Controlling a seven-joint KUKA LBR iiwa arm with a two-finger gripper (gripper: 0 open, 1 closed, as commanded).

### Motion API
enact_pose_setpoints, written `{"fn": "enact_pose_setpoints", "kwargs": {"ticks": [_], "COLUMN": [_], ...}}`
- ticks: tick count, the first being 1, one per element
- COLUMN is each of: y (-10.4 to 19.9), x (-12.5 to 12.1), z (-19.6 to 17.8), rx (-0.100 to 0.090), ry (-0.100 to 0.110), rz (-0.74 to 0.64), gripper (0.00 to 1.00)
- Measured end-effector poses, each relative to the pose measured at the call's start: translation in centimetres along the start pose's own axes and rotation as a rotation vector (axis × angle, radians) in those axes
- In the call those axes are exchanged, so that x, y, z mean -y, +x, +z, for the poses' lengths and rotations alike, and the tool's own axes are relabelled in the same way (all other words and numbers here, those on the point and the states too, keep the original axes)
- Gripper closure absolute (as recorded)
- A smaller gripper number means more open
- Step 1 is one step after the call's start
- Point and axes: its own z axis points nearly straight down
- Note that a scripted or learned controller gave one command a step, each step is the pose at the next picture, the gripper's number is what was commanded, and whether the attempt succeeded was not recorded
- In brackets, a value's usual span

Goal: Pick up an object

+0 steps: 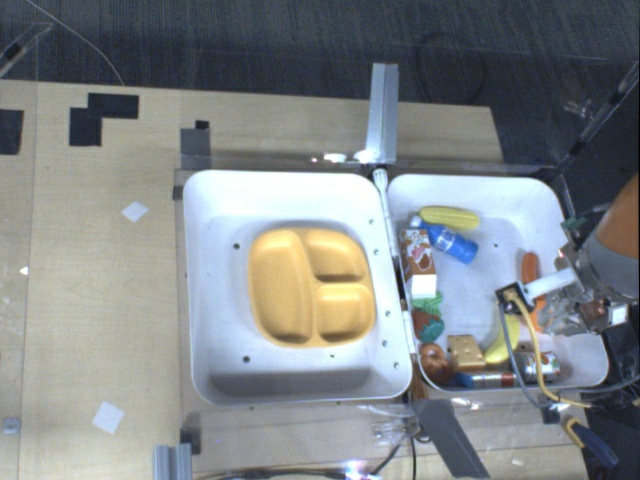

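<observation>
The right bin [500, 203] holds several small objects. A yellow corn cob [449, 216] lies at the back, with a blue bottle [453, 244] just in front of it. An orange-red sausage-shaped piece [528, 266] lies towards the right wall. A yellow banana [496, 345] and a tan block [465, 349] sit near the front. My gripper [568, 313] hangs low over the bin's right front corner, right of the banana and in front of the sausage piece. Nothing shows held in it.
The left bin [215, 268] bears a yellow divided tray [308, 286]. Along the right bin's left wall lie a printed packet [417, 251], a white block [424, 286], a green and red item [430, 320] and an orange ball [432, 354]. A metal post [383, 113] stands behind the bins.
</observation>
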Motion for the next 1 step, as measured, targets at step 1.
{"fn": "enact_pose_setpoints", "kwargs": {"ticks": [1], "y": [0.13], "x": [0.11], "z": [-0.05], "rx": [-0.002], "ry": [0.001], "rz": [-0.002], "gripper": [0.0]}}
